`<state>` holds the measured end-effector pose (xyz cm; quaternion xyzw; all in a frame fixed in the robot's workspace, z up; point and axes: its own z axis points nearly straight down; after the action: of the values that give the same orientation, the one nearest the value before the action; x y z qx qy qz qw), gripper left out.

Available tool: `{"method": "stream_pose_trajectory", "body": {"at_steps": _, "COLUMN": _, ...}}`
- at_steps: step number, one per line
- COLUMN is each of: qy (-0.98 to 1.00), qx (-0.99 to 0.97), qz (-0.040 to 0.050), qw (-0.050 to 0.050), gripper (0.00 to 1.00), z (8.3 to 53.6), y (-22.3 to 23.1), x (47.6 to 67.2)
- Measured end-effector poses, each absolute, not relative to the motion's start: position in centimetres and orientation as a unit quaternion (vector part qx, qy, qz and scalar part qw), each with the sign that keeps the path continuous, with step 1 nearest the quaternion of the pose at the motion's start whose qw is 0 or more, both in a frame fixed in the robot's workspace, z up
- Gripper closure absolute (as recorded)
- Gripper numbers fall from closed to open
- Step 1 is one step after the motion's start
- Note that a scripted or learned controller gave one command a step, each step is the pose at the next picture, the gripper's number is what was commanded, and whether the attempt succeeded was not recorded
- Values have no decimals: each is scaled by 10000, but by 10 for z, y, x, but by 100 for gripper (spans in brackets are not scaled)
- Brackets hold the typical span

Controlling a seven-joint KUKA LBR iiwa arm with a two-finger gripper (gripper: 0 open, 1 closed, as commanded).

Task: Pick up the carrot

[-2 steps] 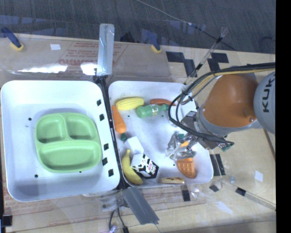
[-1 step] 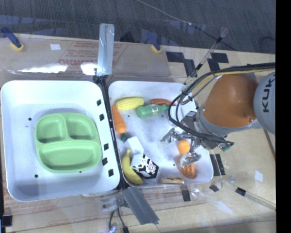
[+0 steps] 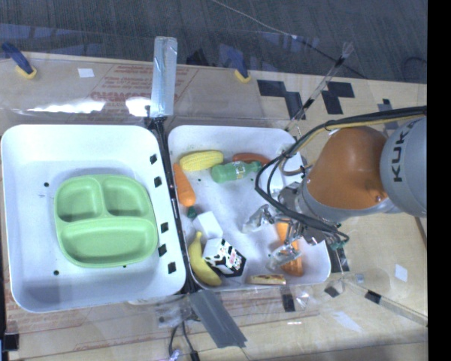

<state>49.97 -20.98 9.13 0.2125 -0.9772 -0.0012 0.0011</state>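
The carrot (image 3: 184, 187) is a slim orange piece lying along the left wall of the right bin (image 3: 233, 135), its tip pointing towards the back. My gripper (image 3: 273, 239) hangs low over the front right part of that bin, well to the right of the carrot and apart from it. Small orange pieces (image 3: 291, 262) show right under and beside the gripper; the wrist and cables hide most of them, so I cannot tell what they are.
In the right bin lie a corn cob (image 3: 201, 159), a green bottle (image 3: 235, 171), a red item (image 3: 249, 157), a white block (image 3: 208, 223), a banana (image 3: 201, 265), a black-and-white toy (image 3: 227, 257) and a flat bread-like piece (image 3: 267, 280). The left bin (image 3: 30, 149) holds a green divided plate (image 3: 105, 220).
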Motion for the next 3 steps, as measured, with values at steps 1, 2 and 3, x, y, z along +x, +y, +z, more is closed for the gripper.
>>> {"method": "stream_pose_trajectory", "body": {"at_steps": 1, "qy": -9763, "qx": 2166, "qz": -8, "qw": -1, "gripper": 100, "z": 102, "y": -208, "x": 502}}
{"method": "stream_pose_trajectory", "body": {"at_steps": 2, "qy": -9997, "qx": -245, "qz": 5, "qw": -18, "gripper": 100, "z": 147, "y": -200, "x": 491}}
{"method": "stream_pose_trajectory", "body": {"at_steps": 3, "qy": -9997, "qx": -241, "qz": 3, "qw": -14, "gripper": 0, "z": 147, "y": -199, "x": 491}}
